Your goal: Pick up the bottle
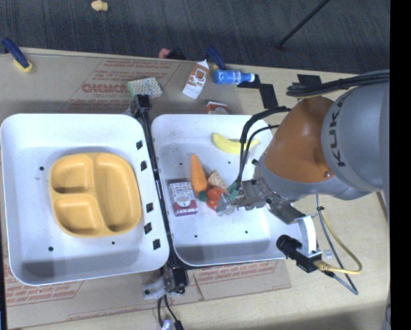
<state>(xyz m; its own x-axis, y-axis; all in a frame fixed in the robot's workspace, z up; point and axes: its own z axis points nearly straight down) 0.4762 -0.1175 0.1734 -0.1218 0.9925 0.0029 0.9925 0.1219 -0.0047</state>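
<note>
Pincer [227, 199] down in the right bin [260, 249] among the small items; I cannot tell its state.
Step, I judge: the reach, misplaced. The bottle [231, 78] lies outside, beyond the bin's far rim; next I'd lift and cross to it.

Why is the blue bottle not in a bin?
It is out: the blue bottle lies tipped on its side on the cardboard behind the right bin.

Carrot [198, 172], banana [227, 144] crowd right bin [260, 247]; front floor free
</note>
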